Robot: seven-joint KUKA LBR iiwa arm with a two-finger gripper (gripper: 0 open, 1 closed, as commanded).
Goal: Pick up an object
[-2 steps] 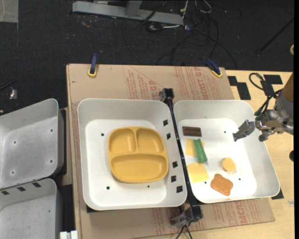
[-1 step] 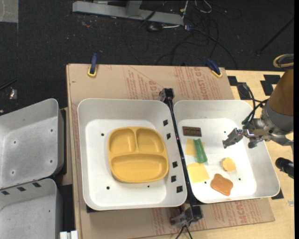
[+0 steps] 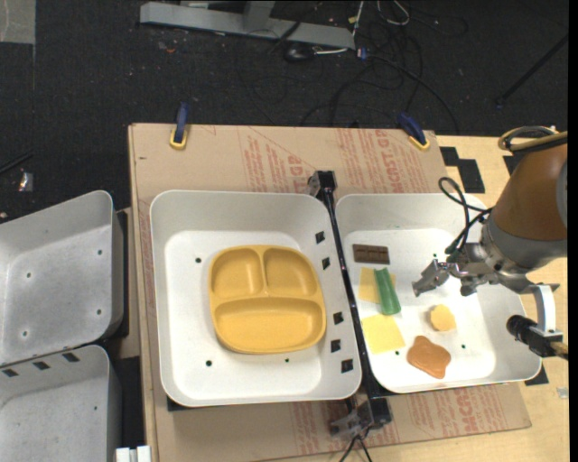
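Pick not made yet; nothing lifted.
Gripper (image 3: 432, 280) at centre-right of frame, above the right bin (image 3: 470, 221); grip state I cannot tell; the yellow round piece (image 3: 442, 318) and other items lie loose below.

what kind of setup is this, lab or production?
Likely a research lab bench. A cardboard sheet is clamped under two shallow white bins, loose cables trail over the dark floor, and toy food such as a green stick serves as props.

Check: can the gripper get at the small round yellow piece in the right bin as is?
Probably yes. The gripper hovers just above-left of the small round yellow piece, which lies apart from the brown piece; nothing covers it.
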